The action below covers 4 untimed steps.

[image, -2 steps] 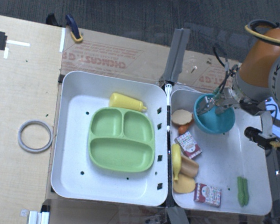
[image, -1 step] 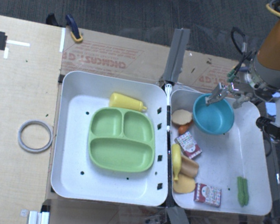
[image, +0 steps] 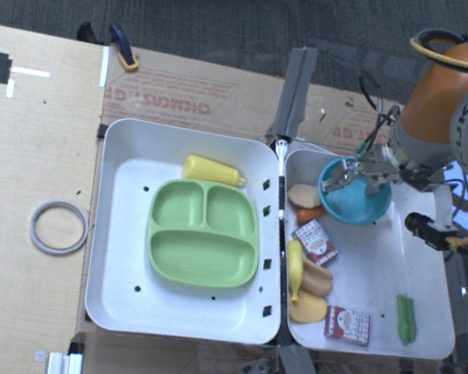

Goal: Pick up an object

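Camera view: hand [image: 339, 180] (fingers unclear) touches blue bowl [image: 357, 202].

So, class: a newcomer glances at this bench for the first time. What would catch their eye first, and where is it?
Probably the big green divided plate, lying in the middle of the left bin with a yellow bottle just behind it. Next, the arm's orange band at upper right, with the gripper down at a blue bowl in the right bin.
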Each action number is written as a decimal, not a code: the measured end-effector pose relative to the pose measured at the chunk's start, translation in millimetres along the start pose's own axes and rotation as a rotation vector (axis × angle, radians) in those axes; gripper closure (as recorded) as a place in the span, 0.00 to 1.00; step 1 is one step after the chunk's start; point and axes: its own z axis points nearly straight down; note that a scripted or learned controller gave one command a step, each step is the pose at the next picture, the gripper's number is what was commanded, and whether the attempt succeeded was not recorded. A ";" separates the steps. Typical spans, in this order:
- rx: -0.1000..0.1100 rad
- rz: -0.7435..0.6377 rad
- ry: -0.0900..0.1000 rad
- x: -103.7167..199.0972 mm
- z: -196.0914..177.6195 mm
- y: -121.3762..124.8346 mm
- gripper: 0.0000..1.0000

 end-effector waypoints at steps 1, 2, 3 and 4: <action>-0.005 -0.237 -0.001 11.3 8.9 -0.1 0.00; -0.007 -0.235 -0.003 10.3 -0.4 0.3 1.00; -0.006 -0.235 -0.003 10.3 -0.3 0.3 0.00; 0.000 -0.408 0.001 14.3 1.7 -14.0 0.00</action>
